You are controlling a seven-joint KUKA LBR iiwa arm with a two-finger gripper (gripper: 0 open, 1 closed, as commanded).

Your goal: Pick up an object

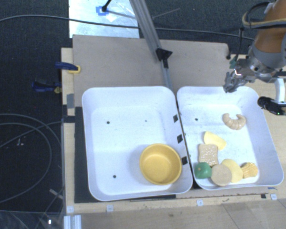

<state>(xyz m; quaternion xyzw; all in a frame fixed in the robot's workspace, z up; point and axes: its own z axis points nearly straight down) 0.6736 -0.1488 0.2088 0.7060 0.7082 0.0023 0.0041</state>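
**A:** Where is the arm?

**B:** The grey arm with the orange band (276, 13) comes in at the upper right, and its two-finger gripper (231, 86) hangs over the far rim of the right-hand shallow white bin (267, 132). Nothing sits between the fingers — whether they are apart or together, I cannot tell; they read as one dark lump.

**A:** And the things to pick?

**B:** All in the right bin. Taking the pale curled croissant-shaped toy (234, 121) as the mark: it lies alone below the gripper, well apart from it. Nearer the camera and to the left of the croissant lies a yellow wedge-shaped piece (214, 140), and just under that wedge a tan square cracker-like piece (208, 153). Further down from the croissant, along the near wall, is a cluster — a small green rounded piece (203, 170), a beige round disc (221, 175) touching a pale yellow round piece (233, 169), and a small ridged yellow piece (249, 169) at the right end.

**A:** The other bin?

**B:** The left-hand shallow white bin (109, 128), far left of the croissant, holds a yellow plastic bowl (160, 163), upright, in its near right corner.
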